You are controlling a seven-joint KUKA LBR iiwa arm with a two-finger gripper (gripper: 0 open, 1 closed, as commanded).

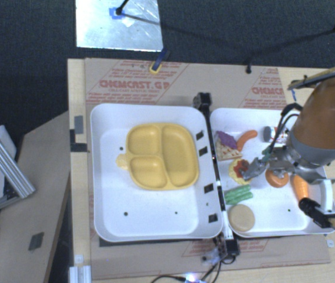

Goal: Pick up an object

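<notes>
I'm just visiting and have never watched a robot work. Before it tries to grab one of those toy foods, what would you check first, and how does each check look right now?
1. Gripper over the right bin, where the toy foods lie: ok.
2. A target directly beneath it: ok, it sits above the yellow toy food.
3. Target free of neighbours: not ok; the purple piece, the wedge and the green pea pod crowd close.
4. Something already gripped: cannot tell.
5. Arm clear of other items: cannot tell; the orange ball and the carrot lie partly under it.
6. Yellow divided plate in the left bin out of the way: ok.
</notes>
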